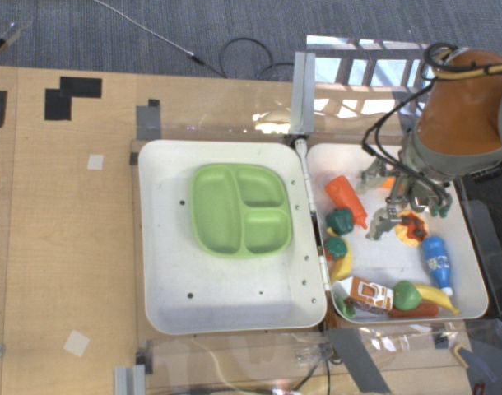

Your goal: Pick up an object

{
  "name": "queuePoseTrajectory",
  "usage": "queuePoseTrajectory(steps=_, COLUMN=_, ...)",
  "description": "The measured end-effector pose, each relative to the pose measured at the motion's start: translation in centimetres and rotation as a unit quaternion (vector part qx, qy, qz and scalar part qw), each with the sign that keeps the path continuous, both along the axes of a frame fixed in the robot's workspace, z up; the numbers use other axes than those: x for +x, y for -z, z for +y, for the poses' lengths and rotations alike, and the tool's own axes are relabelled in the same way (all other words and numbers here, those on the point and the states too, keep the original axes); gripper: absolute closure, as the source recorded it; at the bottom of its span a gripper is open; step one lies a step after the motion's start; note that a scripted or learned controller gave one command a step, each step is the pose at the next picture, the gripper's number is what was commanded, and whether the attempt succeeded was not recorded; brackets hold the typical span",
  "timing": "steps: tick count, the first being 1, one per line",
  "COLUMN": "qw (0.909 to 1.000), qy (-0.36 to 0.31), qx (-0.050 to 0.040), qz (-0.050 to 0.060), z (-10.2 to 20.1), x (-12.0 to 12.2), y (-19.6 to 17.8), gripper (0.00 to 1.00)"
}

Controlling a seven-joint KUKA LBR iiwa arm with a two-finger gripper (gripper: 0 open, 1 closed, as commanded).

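The right bin (pixel 473 303) holds several toy foods. An orange carrot (pixel 346 197) lies at its upper left, with a green pepper (pixel 340 220) just below it. My gripper (pixel 384 223) hangs over the middle of this bin, right of the carrot and beside an orange-and-yellow item (pixel 412 230). That item is partly hidden by the wrist. A blue bottle (pixel 436 262) lies below and to the right of the gripper. I see nothing clearly held.
A green divided plate (pixel 239 208) sits in the left bin (pixel 165 286). Along the right bin's front lie a brown box (pixel 370 295), a green lime (pixel 406 295), a red chili (pixel 420 310) and a yellow banana (pixel 440 297). A second green piece (pixel 335 248) and a yellow piece (pixel 343 265) rest by the divider.
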State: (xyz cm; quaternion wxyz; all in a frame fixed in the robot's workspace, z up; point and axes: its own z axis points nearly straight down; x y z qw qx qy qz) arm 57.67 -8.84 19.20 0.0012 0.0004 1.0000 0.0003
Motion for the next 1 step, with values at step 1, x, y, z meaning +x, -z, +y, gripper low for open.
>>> queuePoseTrajectory(steps=1, qw=0.9992, qy=0.04, qx=-0.0005, qz=-0.003, z=-0.83, x=3.35, y=8.15, gripper=0.0)
